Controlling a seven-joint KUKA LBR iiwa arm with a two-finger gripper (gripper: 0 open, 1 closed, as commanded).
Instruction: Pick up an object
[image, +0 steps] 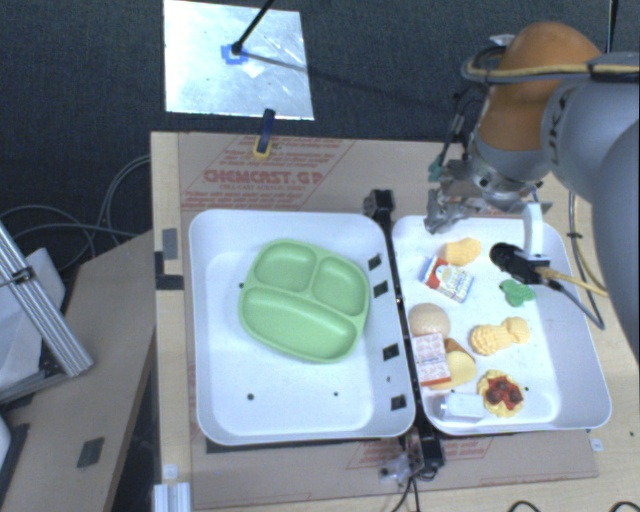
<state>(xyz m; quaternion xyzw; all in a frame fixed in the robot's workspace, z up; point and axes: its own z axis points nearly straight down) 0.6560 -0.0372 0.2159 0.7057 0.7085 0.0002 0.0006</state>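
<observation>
My gripper (440, 222) hangs over the far left corner of the right bin (590, 385), just left of and above a yellow-orange toy pastry (462, 250). Nothing shows between its tips. Below it lies a small red, white and blue carton (447, 279). Further toward the front sit a beige round bun (428, 319), a yellow corn-like toy (498, 336), a red and white packet (430, 360), a yellow piece (462, 369), a small pizza-like toy (501, 392) and a white piece (462, 406). A little green toy (516, 293) rests near the bin's right side.
The left bin (215, 400) holds a green divided plate (303, 299) lying a little tilted in its middle. A black divider (396, 310) with clips runs between the two bins. The grey arm (590, 110) with its orange band looms over the right bin's far edge.
</observation>
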